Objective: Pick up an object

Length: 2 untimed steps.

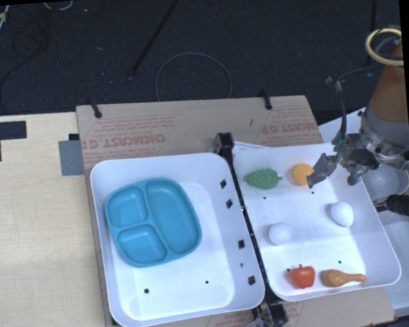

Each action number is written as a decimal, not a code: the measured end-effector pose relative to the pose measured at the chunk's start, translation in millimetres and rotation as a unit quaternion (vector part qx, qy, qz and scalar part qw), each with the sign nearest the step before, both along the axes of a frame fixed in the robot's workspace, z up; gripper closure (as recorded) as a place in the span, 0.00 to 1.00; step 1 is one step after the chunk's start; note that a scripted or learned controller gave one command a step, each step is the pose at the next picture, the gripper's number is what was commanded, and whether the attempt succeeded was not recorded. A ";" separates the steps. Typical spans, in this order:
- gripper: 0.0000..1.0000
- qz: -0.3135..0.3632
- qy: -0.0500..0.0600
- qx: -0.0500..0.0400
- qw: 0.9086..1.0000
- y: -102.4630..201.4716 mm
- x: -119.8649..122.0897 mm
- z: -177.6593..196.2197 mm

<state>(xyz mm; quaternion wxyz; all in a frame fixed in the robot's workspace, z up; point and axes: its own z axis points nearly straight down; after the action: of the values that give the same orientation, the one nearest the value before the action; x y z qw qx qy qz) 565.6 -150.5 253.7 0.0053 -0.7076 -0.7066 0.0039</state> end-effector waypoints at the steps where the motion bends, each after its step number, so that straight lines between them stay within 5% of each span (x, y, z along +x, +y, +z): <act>1: 0.00 0.001 -0.006 -0.001 1.000 -0.2 2.1 6.0; 2: 0.00 0.001 -0.003 0.000 1.000 1.8 -7.5 -42.8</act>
<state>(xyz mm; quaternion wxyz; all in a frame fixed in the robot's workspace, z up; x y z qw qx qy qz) 558.1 -148.7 210.9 0.0033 -0.7069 -0.7073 0.0020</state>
